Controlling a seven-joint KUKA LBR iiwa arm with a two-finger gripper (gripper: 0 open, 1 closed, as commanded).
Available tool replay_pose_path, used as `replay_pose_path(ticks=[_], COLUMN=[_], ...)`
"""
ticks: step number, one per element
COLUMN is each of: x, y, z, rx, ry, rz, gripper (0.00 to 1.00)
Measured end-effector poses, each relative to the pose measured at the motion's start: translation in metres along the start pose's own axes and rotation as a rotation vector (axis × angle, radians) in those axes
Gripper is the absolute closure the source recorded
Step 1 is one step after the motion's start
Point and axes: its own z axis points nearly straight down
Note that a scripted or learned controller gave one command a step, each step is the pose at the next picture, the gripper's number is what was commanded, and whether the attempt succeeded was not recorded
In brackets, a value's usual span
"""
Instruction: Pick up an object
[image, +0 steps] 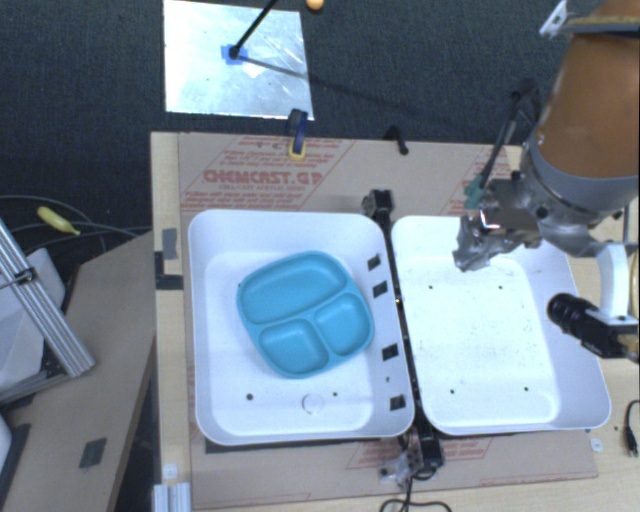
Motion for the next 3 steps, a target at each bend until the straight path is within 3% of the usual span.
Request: replay_pose_path(ticks=[1, 2, 3], x=[0.062, 0.063, 0.135], y=[-0.001, -0.001, -0.002], z=[0.005, -0.029, -0.007], rx=[0.002, -0.002, 0.003], ry=[0.004, 0.004, 0.004], rz=[-0.017, -0.013, -0.018], gripper=[1.00, 1.00, 1.00])
